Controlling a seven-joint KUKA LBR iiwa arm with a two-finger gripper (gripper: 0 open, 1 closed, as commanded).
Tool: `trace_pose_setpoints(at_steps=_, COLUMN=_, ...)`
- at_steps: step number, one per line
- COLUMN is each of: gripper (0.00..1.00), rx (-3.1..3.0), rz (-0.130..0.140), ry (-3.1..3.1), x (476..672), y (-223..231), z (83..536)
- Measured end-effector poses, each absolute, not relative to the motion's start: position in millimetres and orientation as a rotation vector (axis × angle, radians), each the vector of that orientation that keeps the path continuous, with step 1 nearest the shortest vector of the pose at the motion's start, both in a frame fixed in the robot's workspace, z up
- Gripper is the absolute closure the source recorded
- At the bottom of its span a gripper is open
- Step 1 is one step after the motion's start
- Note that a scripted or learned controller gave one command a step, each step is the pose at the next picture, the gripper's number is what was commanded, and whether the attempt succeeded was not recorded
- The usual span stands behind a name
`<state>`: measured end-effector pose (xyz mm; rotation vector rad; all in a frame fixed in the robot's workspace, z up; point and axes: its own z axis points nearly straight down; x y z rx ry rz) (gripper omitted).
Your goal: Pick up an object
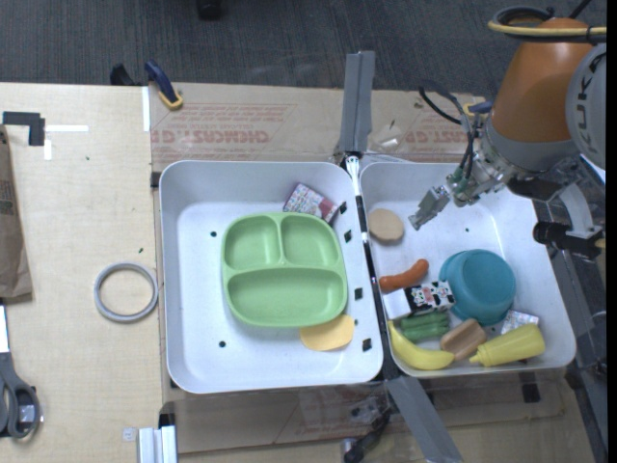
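My gripper (pixel 424 212) hangs over the back part of the right bin (pixel 554 287), pointing down and to the left. It sits just right of a tan round disc (pixel 387 226) and apart from it. Nearer the front lie an orange-red sausage (pixel 403 276), a blue bowl (pixel 479 284), a small black-and-white item (pixel 429 297), a green piece (pixel 419 326), a banana (pixel 419 351), a brown block (pixel 463 338) and a yellow bottle (pixel 507 347). The left bin (pixel 183 258) holds a green divided plate (pixel 284 268), a yellow slice (pixel 328 335) and a pink patterned packet (pixel 308 201).
The arm's orange band (pixel 540 85) looms over the right bin's far right corner. On the bench to the left lie a grey ring (pixel 126 290) and scissors (pixel 14 408). A blue clamp (pixel 164 85) sits at the back. A raised rim (pixel 362 258) divides the bins.
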<state>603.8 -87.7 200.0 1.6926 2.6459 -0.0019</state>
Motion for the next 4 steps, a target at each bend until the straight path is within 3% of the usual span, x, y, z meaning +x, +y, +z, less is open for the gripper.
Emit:
trace_pose_setpoints(at_steps=1, gripper=0.0, rx=1.597, rz=-0.001, ry=2.706, x=553.6, y=-42.0, z=191.2)
trace_pose_setpoints(at_steps=2, gripper=0.0, rx=1.228, rz=0.0, ry=2.888, x=562.7, y=-39.8, z=269.3)
trace_pose_setpoints(at_steps=3, gripper=0.0, rx=1.228, rz=0.0, ry=2.889, x=562.7, y=-39.8, z=269.3)
trace_pose_setpoints(at_steps=4, gripper=0.0, rx=1.375, rz=-0.001, ry=2.826, x=477.6, y=-65.7, z=190.8)
